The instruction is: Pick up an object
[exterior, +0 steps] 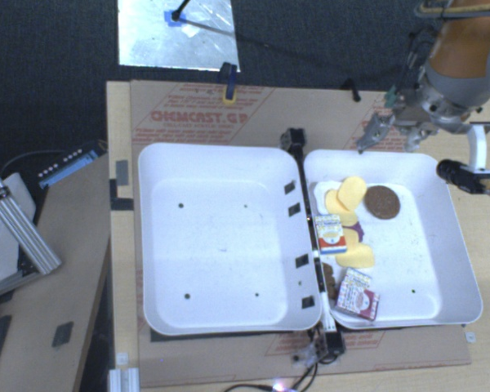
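The right bin (441, 260) holds a cluster of small things along its left side. Among them are yellow pieces (349, 194), a brown disc (383, 202), a small red and white carton (331, 236), another yellow piece (357, 256) and a red and white box (358, 294). A purple bit (357, 232) peeks out between the carton and the yellow piece. My gripper (390, 139) hovers over the far rim of the right bin, above and behind the brown disc. Its fingers are spread, with nothing between them.
The left bin (220, 235) lies beside the right one, with black clips (298, 211) along the shared rim. A shiny metal sheet (175, 23) lies on the dark floor at the back. A grey rail (16, 227) stands at the far left.
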Robot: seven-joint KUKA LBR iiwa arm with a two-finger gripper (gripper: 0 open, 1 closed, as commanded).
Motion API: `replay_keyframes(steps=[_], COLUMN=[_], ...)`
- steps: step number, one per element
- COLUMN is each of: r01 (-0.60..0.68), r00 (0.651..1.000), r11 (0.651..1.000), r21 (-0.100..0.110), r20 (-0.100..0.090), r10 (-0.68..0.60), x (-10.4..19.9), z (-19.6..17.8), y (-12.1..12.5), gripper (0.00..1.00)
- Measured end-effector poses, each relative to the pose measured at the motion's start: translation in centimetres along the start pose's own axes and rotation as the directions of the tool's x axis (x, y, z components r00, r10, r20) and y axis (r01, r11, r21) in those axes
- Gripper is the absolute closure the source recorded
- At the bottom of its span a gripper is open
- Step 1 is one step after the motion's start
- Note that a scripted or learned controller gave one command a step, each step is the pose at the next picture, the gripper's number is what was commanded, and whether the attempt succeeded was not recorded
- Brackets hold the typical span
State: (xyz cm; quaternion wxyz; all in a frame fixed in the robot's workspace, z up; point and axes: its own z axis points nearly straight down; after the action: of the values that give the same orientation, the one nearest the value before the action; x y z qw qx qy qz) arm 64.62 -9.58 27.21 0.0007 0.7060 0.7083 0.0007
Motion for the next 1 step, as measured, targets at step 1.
replay_keyframes(steps=[1], r01=[0.003], r00=[1.000], r11=[1.000], r21=[-0.004], r20=[0.000], r10=[-0.003], x=[0.03], z=[-1.15], y=[0.09], gripper=[1.00])
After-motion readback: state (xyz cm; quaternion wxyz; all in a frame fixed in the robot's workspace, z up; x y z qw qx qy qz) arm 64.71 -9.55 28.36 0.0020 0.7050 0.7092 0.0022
